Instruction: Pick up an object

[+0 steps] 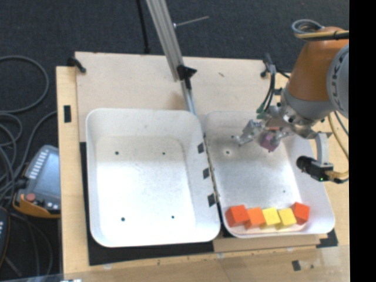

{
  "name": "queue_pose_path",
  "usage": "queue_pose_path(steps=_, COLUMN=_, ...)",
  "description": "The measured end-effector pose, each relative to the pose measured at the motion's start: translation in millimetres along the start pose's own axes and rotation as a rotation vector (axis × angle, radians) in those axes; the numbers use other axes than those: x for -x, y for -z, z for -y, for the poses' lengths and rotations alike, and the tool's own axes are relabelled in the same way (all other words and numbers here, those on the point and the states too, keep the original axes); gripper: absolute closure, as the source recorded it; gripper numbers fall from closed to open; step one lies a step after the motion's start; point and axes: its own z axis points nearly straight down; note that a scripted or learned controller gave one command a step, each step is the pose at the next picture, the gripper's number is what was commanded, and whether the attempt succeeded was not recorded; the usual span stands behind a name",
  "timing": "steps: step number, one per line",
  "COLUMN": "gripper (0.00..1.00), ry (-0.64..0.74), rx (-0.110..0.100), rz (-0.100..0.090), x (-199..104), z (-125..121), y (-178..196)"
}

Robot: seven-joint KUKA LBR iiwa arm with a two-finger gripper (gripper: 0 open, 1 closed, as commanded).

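- Purple shows at the claw (pixel 262 135): a small purple object (pixel 268 141) sits right at the fingertips, above the upper part of the right bin (pixel 305 221), tucked under the grey wrist.
- Whether the claw is spread, closed or clamped on that purple object cannot be told; the wrist and cables hide the tips.
- The grey arm (pixel 314 81), with its orange band, comes in from the right and hangs over the far right corner of the right bin.
- Well below the claw, along the near wall of the same bin, five blocks lie in a row touching one another: counted from the left, orange block (pixel 236 214), a second orange block (pixel 255 217), yellow block (pixel 271 217), a second yellow block (pixel 286 216), and a red-orange block (pixel 301 212) at the right end.
- That makes three orange or red-orange blocks, two yellow blocks and one purple object.
- To the claw's left lies the left bin (pixel 94 157), white, side by side with the right one; two bins in all.
- Between the bins, left of the claw, a slanted metal rail (pixel 167 37) runs up and away toward the top of the view.
- Both bins rest on a pale wooden counter (pixel 126 78).
- Far to the left of the claw, off the counter, a handheld pendant (pixel 41 181) with an orange edge lies among black cables (pixel 20 93) on the dark floor.
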Motion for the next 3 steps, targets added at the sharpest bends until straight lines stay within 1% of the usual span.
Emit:
queue_pose_path(steps=1, gripper=0.0, ry=-0.003, rx=-0.007, rz=0.003, x=64.7, z=6.5, y=-79.7)
queue_pose_path(steps=2, gripper=0.0, ry=0.001, rx=-0.005, rz=0.001, x=53.7, z=43.8, y=-92.9)
queue_pose_path(steps=3, gripper=0.0, ry=0.004, rx=0.002, rz=0.003, x=92.0, z=-21.3, y=-126.0)
